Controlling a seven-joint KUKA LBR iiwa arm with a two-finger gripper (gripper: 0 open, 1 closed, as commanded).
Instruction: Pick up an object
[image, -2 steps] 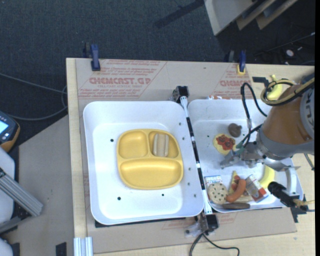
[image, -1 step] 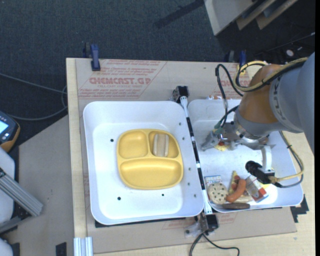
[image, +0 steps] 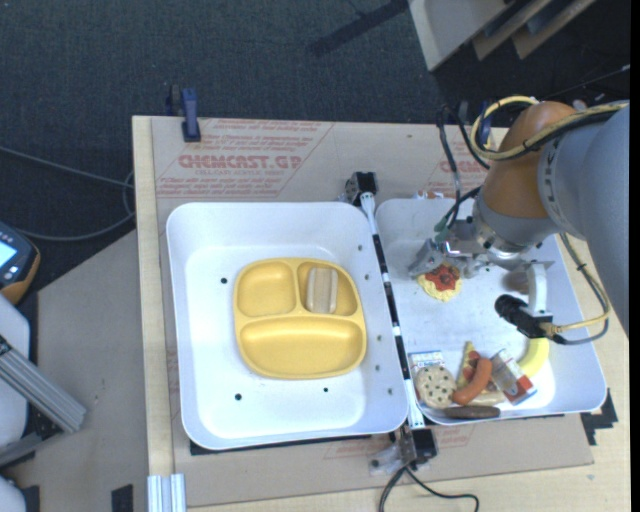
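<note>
The grey arm with its orange band reaches in from three o'clock, and its two-finger gripper hangs low over the upper part of the right shallow white bin. Its tips sit right on top of a small flat yellow-and-red toy food piece; from here I cannot tell whether they are spread, closed, or gripping it.

Down at the bin's six o'clock edge lies a cluster: a round speckled cookie, a red-orange sausage-shaped piece, a brown stick, and, towards four o'clock, a yellow banana-like piece.

The left shallow white bin holds a yellow three-compartment plastic plate, with a pale tan oblong piece in its compartment at one o'clock.
</note>
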